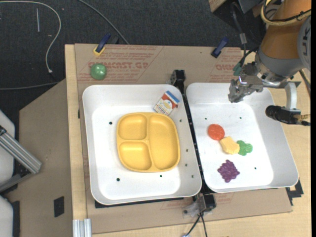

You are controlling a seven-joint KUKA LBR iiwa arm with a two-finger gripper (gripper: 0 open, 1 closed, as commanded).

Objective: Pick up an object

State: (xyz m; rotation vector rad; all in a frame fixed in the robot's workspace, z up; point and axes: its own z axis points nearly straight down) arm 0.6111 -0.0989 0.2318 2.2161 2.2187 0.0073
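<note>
Four small objects lie grouped in the right bin (pixel 276 132), toward its middle and near edge: an orange-red round piece (pixel 216 132), a yellow piece (pixel 229 145) touching it on the near side, a green piece (pixel 244 148) just beside the yellow one, and a purple grape cluster (pixel 228 171) apart, nearer the front edge. The gripper (pixel 238 91) hangs over the far left corner of that bin, well apart from the group, with nothing seen between its fingers; how far they are parted cannot be told. The left bin (pixel 98 132) carries a yellow three-compartment plate (pixel 148 141) at centre and a small carton (pixel 166 102) at its far edge. A green ball (pixel 98 71) rests on the cardboard (pixel 148 58) beyond the left bin's far left corner.
</note>
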